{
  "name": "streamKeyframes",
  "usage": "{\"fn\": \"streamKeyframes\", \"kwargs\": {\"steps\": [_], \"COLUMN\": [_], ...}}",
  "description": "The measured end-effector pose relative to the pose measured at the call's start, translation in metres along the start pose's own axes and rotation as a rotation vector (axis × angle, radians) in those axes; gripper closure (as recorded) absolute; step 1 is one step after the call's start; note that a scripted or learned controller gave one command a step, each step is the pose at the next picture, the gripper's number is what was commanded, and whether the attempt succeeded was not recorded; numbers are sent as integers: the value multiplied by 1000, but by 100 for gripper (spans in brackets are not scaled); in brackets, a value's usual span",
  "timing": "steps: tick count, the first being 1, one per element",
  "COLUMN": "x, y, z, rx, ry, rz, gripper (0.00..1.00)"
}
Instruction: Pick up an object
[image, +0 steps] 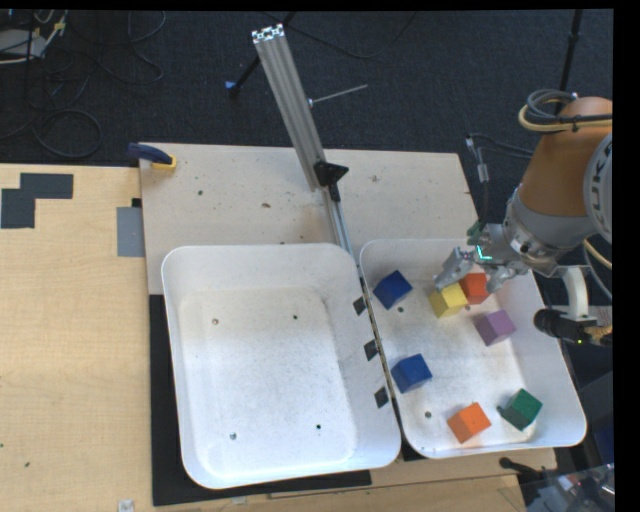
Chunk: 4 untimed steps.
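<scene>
The right bin (560, 425) holds several small blocks. My gripper (474, 270) hangs over its far part, open, its fingers spread to either side of a red block (476, 289). A yellow block (449, 300) lies against the red block's left side, just under the left finger (449, 268). Both blocks seem to rest on the bin floor. A purple block (494, 326) sits a little nearer than the gripper, on its right.
Also in the right bin are two blue blocks (392, 289) (411, 372), an orange block (468, 421) and a green block (521, 409). The left bin (200, 270) stands alongside. A slanted metal rail (295, 105) rises behind the bins.
</scene>
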<state>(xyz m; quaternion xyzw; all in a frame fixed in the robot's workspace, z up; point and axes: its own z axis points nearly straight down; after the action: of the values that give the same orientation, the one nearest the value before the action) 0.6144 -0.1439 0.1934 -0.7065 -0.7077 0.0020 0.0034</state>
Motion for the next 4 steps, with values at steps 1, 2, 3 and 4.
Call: {"fn": "streamKeyframes", "kwargs": {"steps": [1,2,3,4], "x": [0,6,7,5], "y": [1,-8,-9,-9], "z": [-2,48,102,89], "rx": [-4,1,0,-3], "ry": [-1,0,0,-1], "rz": [0,0,2,7], "gripper": [0,0,0,100]}}
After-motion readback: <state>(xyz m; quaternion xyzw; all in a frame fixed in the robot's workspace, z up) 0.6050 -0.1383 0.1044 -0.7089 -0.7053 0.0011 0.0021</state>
